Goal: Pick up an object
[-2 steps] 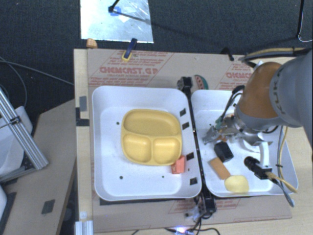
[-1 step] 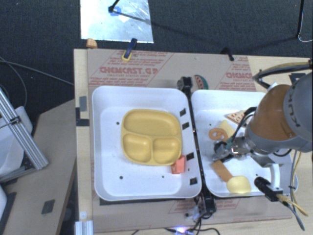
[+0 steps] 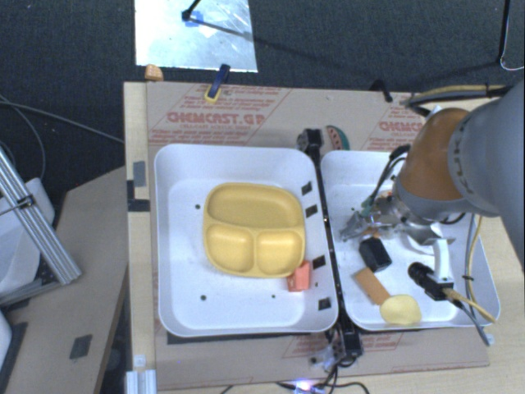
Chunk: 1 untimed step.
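My gripper [image 3: 358,225] is low in the right bin [image 3: 349,171], near that bin's left wall, with the grey arm and its orange band reaching in from the right. A small black block [image 3: 375,254] lies just below and to the right of the gripper, close to it. Further toward the front lie a tan oblong piece [image 3: 372,286] and a pale yellow rounded object [image 3: 399,309]. Nothing is visibly held by the gripper.
The left bin [image 3: 176,220] holds a yellow divided plate [image 3: 253,228] with a small orange-red block [image 3: 299,277] at its front right corner. A black divider with clips [image 3: 324,228] runs between the bins. Cardboard lies under both bins.
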Available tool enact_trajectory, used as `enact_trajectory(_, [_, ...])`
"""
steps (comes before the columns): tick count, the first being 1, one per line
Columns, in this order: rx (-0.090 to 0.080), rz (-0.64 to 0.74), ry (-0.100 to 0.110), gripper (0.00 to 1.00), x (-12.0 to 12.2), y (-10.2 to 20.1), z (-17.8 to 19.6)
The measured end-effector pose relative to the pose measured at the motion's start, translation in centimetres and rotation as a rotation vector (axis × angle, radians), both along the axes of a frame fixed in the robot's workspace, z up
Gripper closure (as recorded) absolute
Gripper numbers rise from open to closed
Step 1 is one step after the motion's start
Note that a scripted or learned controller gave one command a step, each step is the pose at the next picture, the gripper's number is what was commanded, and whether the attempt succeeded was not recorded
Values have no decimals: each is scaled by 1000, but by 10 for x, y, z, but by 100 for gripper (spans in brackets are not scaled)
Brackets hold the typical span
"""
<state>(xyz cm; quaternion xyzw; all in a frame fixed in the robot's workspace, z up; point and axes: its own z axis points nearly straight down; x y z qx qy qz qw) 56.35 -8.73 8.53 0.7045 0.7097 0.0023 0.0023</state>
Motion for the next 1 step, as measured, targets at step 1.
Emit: enact_trajectory(1, [0,-11,11,0,-53,-31,-1])
